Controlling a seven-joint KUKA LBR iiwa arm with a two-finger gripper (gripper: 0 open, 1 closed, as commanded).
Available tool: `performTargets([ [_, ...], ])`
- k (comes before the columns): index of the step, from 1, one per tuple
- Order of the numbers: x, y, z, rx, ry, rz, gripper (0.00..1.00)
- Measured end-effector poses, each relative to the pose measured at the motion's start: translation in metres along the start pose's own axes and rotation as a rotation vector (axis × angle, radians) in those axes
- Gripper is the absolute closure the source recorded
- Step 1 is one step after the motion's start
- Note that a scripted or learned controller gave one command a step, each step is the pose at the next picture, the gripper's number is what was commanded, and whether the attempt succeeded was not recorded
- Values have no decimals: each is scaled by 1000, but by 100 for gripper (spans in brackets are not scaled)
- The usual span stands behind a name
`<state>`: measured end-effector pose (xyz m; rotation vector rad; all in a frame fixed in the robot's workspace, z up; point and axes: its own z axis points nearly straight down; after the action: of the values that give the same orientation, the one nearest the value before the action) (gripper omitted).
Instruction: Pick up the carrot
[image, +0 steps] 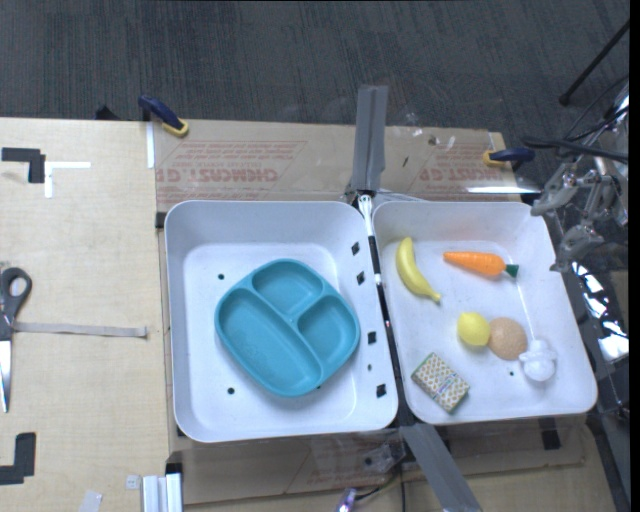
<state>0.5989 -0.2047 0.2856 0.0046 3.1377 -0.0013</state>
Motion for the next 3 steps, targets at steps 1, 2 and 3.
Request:
performTargets([
  [1,-31,12,162,0,-1,23,0],
  [2,-52,23,192,0,-3,61,0],
  [3,-56,24,190,1,-5,34,0],
])
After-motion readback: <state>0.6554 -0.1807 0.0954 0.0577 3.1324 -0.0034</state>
